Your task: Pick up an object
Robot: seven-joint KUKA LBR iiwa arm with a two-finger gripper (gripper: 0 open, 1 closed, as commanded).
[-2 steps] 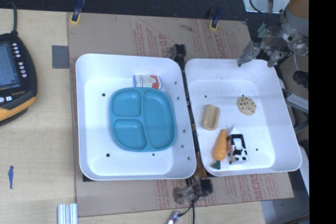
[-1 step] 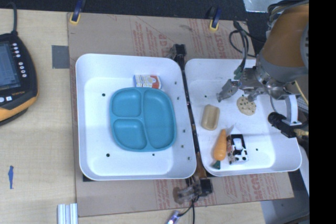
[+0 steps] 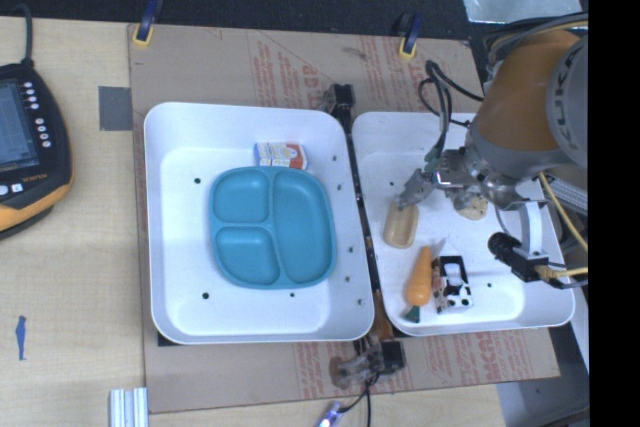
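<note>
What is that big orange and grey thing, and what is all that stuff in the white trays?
The big grey machine with the orange band is a robot arm, reaching in from the right. At its end is a two-finger gripper, a bit like a metal hand. The picture comes from one camera fixed above the bench, looking down at a slant.

Two shallow white bins sit side by side. The left bin holds a blue plastic plate with three sections and a small red and white box. The right bin holds a tan cylinder-shaped block, an orange toy carrot and a small black and white toy. The gripper hangs just above the tan block. I see nothing held in it.
</note>
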